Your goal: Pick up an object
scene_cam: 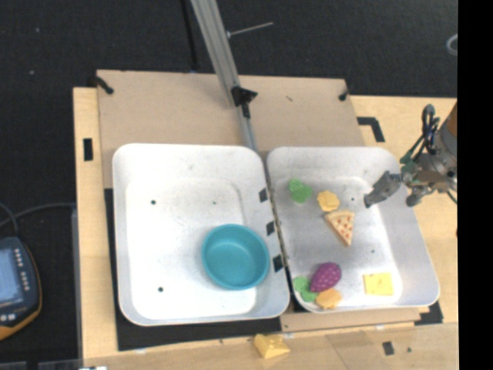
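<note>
Over on the far left, a dark handheld control pendant (14,284) sits beside the pale wooden table (88,206). Moving in, the left shallow white bin (154,176) carries a round teal plastic bowl (235,256), sitting low and toward its right wall. Below the seam between the bins, a yellow wedge-shaped block (271,346) lies out on the table. Across the divide, the right shallow white bin (400,284) is busier: a small green leafy toy (300,191) up top, a small orange-yellow lump (328,201) just beside it, a tan pizza-slice wedge (342,227) right below. Down in the near corner, a purple grape-cluster toy (326,274) is touching a green piece (306,287) and an orange piece (328,298), with a flat yellow square (377,284) lying apart to their right. And at the bin's upper right edge, the claw (394,190) hangs with its two dark fingers spread apart, nothing between them, well clear of the toys.
</note>
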Controlling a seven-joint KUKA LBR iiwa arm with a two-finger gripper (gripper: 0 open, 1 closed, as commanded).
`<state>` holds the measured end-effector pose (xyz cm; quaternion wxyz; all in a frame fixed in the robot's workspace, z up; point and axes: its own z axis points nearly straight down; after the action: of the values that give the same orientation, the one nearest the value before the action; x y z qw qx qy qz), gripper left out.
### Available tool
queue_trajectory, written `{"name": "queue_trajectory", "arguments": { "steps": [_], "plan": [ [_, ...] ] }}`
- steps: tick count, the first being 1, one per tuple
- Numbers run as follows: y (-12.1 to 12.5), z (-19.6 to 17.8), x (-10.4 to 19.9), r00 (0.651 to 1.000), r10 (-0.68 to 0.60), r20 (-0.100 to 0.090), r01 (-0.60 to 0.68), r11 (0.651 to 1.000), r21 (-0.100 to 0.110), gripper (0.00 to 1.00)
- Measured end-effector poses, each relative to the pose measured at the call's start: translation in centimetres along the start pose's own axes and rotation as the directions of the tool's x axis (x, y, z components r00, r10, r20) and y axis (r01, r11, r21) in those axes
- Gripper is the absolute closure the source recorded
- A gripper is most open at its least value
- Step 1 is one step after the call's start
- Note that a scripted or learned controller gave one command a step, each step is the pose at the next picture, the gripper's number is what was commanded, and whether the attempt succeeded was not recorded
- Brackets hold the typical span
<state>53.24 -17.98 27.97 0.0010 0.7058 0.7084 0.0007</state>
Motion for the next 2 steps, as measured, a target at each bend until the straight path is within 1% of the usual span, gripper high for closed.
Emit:
{"name": "queue_trajectory", "arguments": {
  "steps": [1,2],
  "plan": [
    [0.0,0.0,0.0,1.000,0.001,0.000,-0.001,1.000,-0.001,0.00],
    [0.5,4.3,-0.2,1.000,0.006,0.001,-0.006,1.000,0.005,0.00]
  ]
}}
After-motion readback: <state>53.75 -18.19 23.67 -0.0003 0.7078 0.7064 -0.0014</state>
